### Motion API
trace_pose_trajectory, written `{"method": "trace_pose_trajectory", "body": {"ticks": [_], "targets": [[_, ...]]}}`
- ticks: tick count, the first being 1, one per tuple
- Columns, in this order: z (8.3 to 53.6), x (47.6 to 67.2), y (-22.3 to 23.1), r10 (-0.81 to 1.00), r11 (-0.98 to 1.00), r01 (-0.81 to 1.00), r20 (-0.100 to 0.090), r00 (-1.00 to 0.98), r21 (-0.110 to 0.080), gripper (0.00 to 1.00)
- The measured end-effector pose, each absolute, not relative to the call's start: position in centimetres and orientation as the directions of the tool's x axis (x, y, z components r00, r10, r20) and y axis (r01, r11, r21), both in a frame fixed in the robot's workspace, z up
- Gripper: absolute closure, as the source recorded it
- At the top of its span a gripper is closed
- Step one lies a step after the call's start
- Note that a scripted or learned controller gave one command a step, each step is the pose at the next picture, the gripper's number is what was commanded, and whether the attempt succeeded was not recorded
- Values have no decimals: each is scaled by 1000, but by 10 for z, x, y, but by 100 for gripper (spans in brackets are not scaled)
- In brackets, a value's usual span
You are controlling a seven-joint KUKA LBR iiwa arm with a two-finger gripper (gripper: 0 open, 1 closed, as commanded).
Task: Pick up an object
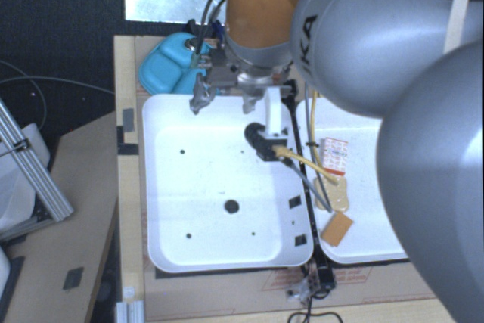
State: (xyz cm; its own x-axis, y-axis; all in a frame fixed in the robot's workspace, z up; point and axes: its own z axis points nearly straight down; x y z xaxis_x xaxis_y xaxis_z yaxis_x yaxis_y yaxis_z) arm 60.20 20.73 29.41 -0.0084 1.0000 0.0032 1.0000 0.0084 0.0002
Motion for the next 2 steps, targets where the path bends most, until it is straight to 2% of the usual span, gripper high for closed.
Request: {"method": "trace_pose_trajectory", "body": {"ticks": [1,2], "targets": [[215,664,196,1000,-1,1000,0,1,3,0],[311,670,220,1000,6,1000,5,-6,11,0]]}}
